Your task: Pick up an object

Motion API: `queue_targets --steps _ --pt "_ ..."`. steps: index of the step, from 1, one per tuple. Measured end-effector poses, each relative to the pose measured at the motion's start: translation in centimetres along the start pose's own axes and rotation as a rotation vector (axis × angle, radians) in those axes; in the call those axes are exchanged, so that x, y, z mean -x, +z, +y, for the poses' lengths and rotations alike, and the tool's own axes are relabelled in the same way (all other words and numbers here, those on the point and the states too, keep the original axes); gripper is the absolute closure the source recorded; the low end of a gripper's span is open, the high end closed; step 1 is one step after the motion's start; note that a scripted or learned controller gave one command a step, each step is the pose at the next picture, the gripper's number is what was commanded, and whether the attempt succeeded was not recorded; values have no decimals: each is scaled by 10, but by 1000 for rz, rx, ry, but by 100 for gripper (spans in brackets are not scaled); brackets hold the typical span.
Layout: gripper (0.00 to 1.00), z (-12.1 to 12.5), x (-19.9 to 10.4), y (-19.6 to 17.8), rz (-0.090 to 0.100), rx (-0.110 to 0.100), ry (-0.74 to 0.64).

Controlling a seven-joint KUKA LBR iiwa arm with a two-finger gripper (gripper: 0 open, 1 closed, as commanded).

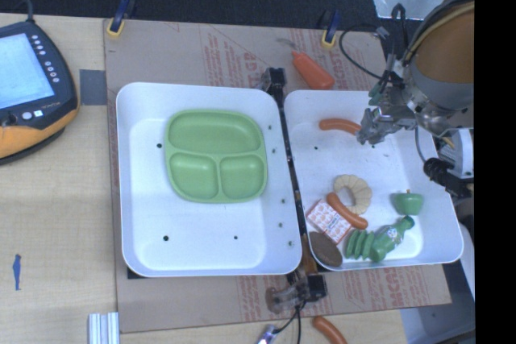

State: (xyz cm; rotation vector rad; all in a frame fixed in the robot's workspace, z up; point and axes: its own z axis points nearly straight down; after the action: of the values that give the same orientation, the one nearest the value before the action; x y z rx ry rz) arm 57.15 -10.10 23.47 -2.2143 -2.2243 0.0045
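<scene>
My gripper (372, 130) hangs over the far part of the right bin (322, 105), just right of an orange sausage (339, 125) that lies on the bin floor. Nothing shows between its fingers. Nearer the front of that bin lie a beige ring-shaped bagel (353, 190), a second sausage (347, 211), a red-and-white packet (326, 220), a brown oval piece (326, 250), a green sliced cucumber (376, 240) and a green pepper (407, 201).
The left bin (145, 250) holds a green divided plate (216, 155). An orange carrot (312, 71) lies on the cardboard behind the bins. A teach pendant (32, 93) rests at the far left. Another orange piece (326, 328) sits below the bins.
</scene>
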Motion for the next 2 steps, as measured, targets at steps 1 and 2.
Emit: queue_targets --steps 1,2 --pt "0 -10 55 96 -2 -1 0" --pt "0 26 107 143 -2 1 2"
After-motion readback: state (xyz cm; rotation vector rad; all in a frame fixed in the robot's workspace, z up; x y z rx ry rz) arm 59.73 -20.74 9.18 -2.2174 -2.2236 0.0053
